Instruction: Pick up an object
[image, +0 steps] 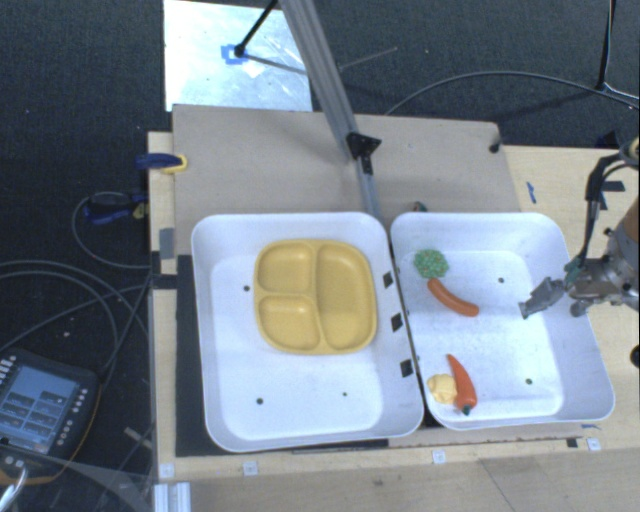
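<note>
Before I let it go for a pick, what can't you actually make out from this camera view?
- Claw: small and dim over the right bin; open or shut, and its height above the floor, cannot be told.
- Arm: cut off by the right edge.
- Yellow piece: partly tucked against the carrot; too small to identify.
- Green item: touching the sausage or just near, unclear.

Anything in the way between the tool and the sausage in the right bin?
No. In the camera view, only bare white bin floor lies between the tool and the sausage.
</note>
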